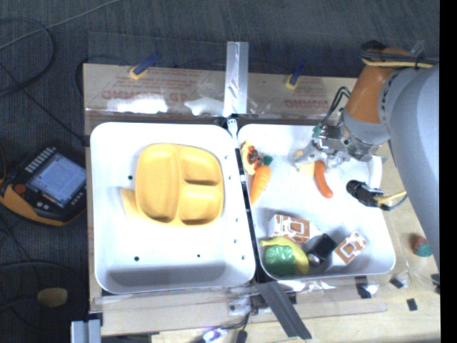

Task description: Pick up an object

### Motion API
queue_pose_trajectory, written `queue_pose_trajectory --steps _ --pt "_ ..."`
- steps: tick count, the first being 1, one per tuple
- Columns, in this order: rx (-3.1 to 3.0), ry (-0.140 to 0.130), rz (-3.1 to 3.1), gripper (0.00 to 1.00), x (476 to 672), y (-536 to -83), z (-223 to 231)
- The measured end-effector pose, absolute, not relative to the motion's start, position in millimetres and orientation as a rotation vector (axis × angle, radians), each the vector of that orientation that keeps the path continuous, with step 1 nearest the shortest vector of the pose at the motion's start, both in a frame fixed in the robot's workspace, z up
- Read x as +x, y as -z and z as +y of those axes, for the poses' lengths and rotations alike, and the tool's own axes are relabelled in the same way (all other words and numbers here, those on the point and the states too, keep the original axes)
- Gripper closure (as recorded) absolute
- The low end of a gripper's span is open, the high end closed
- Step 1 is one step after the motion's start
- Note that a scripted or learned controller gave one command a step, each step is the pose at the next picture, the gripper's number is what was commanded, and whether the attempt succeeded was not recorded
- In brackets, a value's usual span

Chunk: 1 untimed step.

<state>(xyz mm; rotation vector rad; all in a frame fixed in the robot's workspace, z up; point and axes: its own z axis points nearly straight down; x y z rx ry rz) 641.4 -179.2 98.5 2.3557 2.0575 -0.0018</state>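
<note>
My gripper [316, 152] hangs low over the far part of the right bin [378, 224], reaching in from the right. Just below it lies a red-orange sausage [323, 180], with a pale yellow piece [306, 167] at its left. Whether the gripper touches either one is unclear. An orange carrot [259, 181] and a small orange toy [249, 156] lie along the bin's left wall. Two orange-and-white boxes [290, 228] [351, 247], a green toy vegetable [283, 257] and a black object [320, 249] sit at the near end.
The left bin [114, 263] holds a yellow divided plate [178, 184]. A metal divider [245, 206] runs between the two bins. The grey arm with its orange band [371, 95] crosses the right bin's far right corner.
</note>
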Motion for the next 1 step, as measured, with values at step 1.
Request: queue_pose_trajectory --steps 1 --pt "2.377 0.009 2.057 1.00 650.3 -196.6 -134.8"
